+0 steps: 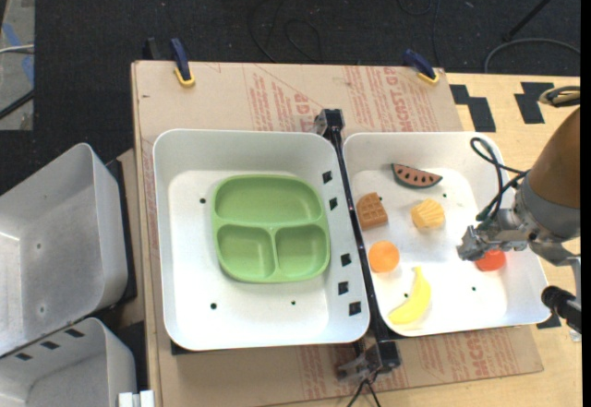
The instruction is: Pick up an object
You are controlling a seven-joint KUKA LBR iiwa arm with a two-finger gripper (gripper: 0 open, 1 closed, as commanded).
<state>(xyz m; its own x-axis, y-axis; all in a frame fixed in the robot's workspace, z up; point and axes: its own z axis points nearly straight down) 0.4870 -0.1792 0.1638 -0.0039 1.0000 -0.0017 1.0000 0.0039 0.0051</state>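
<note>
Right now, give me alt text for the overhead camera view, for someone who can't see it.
The arm's claw hangs low in the right bin over a small red object, near a banana, orange ball, watermelon slice and two more toy foods. The left bin holds a green divided plate.

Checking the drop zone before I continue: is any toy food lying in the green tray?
No, the green tray in the left bin holds nothing in its three compartments; the toy foods lie in the right bin.
</note>
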